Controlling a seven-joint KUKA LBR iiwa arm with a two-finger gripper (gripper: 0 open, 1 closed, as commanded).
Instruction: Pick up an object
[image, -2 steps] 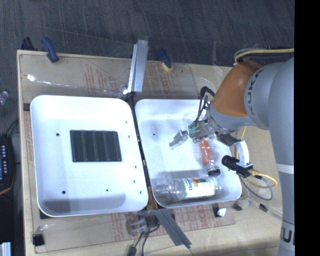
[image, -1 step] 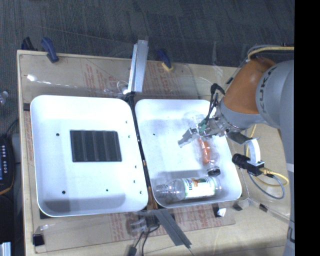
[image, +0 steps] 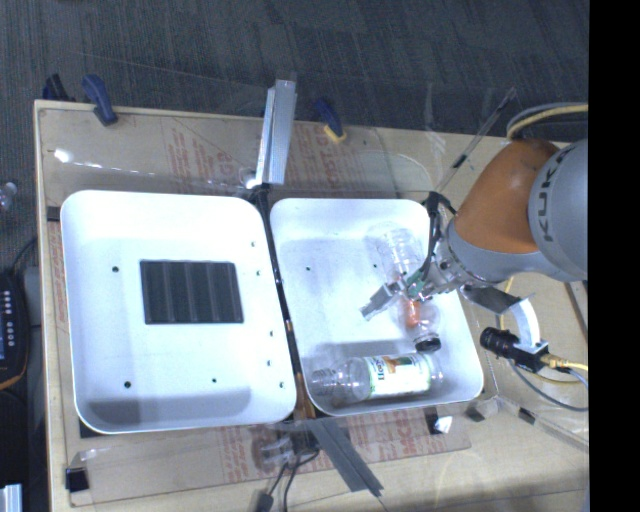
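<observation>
Two bins sit side by side: nearest, a clear bottle (image: 375, 377) lies along the front wall of the right bin (image: 320, 300). Behind it the gripper (image: 385, 297) hangs low, fingers spread, beside an orange-tinted item (image: 418, 316). Leftward, the left bin (image: 100, 300) holds a dark grate (image: 191, 292).

End effector (image: 392, 296) low in right bin (image: 300, 300); clear bottle (image: 375, 378) near front wall.

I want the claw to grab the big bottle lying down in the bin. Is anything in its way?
Nothing visible blocks it. The claw hangs over the right bin, and the big bottle lies along the near wall. A small clear bottle and a little orange-capped one sit beside the claw.
</observation>
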